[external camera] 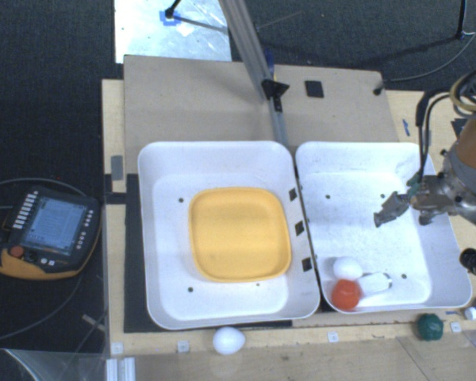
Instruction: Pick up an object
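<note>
From the left, you have a yellow plate (239,233) in the left bin (160,213), then an egg (347,267) above a red ball (346,294) at the right bin's (357,173) near corner, while the gripper (390,210) hovers above, fingers seemingly slightly parted and empty, so you're approaching and must next descend toward them.

Pendant (46,232) on floor left of bench; white egg (228,340) and green ball (429,326) on bench's front edge.

Dark carpet floor (47,78), tan bench (198,94)
</note>
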Controlling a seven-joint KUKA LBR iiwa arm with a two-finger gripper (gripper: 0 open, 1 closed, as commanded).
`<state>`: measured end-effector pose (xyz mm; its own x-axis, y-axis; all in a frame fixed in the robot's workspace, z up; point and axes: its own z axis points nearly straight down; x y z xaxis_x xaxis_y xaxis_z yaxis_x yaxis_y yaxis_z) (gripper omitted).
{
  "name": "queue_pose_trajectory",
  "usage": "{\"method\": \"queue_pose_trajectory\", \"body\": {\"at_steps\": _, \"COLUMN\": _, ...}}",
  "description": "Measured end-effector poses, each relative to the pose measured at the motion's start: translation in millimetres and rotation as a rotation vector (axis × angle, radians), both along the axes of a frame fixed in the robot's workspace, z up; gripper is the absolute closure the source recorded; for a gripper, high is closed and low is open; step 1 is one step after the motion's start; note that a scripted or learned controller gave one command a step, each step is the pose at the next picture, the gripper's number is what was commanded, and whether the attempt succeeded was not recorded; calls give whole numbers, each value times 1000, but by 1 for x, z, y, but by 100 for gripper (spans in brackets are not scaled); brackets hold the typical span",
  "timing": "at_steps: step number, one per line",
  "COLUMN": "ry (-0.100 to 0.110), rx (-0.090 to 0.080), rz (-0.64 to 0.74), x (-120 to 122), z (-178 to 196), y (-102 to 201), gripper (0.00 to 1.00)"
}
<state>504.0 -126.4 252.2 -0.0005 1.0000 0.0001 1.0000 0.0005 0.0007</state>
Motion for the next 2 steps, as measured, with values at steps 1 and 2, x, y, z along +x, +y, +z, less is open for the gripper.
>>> {"method": "queue_pose_trajectory", "body": {"at_steps": 1, "ry": 3, "rx": 0, "rz": 0, "x": 4, "z": -42, "y": 1, "gripper": 0}}
{"method": "queue_pose_trajectory", "body": {"at_steps": 2, "ry": 5, "rx": 1, "rz": -1, "x": 0, "z": -104, "y": -1, "gripper": 0}}
